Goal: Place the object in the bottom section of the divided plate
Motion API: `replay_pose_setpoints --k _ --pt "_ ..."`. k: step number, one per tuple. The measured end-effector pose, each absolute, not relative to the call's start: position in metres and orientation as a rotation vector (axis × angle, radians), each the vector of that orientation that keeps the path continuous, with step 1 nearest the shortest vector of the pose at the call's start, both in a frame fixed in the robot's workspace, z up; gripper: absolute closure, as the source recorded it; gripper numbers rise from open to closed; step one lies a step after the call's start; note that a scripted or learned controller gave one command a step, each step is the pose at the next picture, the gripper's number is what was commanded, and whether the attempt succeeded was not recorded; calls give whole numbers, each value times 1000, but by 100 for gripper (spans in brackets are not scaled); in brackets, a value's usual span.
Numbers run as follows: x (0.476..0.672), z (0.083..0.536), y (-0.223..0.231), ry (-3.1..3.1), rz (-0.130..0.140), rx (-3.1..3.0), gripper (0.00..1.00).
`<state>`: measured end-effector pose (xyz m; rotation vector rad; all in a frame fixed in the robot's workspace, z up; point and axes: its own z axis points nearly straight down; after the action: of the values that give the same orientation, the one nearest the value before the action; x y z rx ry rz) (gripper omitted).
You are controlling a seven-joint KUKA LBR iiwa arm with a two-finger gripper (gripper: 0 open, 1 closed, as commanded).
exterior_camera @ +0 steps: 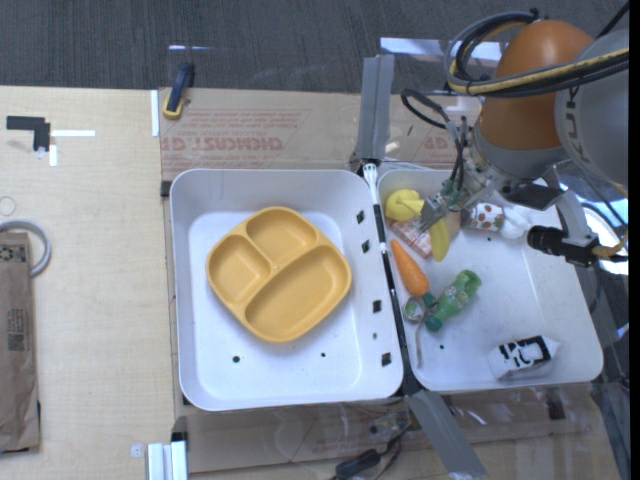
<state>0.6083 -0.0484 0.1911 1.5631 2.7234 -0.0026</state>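
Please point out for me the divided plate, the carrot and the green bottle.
divided plate (300, 303): camera view, floor of its largest section.
carrot (409, 267): camera view, middle of its orange body.
green bottle (453, 299): camera view, middle of its body.

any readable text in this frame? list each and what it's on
"CHEMCAST GP" (last letters unclear), red print that reads upside down and mirrored, on the brown sheet behind the bins.
Black marks on the small white box in the right bin: too small to read.
Print on the brown paper bag at the left edge: too blurred to read.
Snack wrapper beside the carrot: not legible.
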Motion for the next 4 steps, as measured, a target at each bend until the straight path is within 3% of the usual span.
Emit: replay_pose_setpoints --k 1,2,3,4 --pt "634 191 13 2778 -1 1464 100" --pt "611 169 -130 2709 -3 1590 100" --pt "643 192 -72 2783 0 1452 100" --pt "655 165 -155 2534 -3 1853 100"
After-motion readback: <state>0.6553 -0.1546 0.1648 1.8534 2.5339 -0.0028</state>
